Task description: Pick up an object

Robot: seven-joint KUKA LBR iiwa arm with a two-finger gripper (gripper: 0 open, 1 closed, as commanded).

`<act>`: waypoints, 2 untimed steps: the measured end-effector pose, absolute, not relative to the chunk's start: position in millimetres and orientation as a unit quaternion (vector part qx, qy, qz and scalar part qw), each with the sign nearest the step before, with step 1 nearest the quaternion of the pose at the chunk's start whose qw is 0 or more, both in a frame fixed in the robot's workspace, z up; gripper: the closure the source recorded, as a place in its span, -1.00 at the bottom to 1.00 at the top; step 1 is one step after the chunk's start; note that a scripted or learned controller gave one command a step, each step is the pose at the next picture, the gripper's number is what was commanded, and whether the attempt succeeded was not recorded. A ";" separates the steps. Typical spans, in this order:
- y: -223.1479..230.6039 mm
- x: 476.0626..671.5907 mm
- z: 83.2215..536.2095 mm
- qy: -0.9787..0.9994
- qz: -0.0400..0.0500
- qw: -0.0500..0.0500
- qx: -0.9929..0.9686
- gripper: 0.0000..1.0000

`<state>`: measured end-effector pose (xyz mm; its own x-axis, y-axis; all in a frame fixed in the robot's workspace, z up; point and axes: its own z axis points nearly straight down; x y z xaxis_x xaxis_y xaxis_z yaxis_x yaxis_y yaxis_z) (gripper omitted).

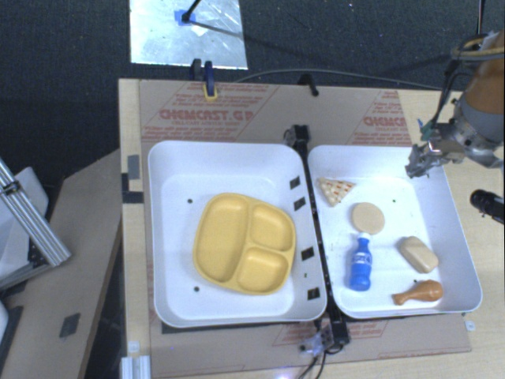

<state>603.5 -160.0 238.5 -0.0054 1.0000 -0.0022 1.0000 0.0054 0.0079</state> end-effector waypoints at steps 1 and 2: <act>-160.2 604.8 262.2 0.709 0.001 0.002 0.705 1.00; -110.2 584.9 261.6 0.710 0.000 0.000 0.704 1.00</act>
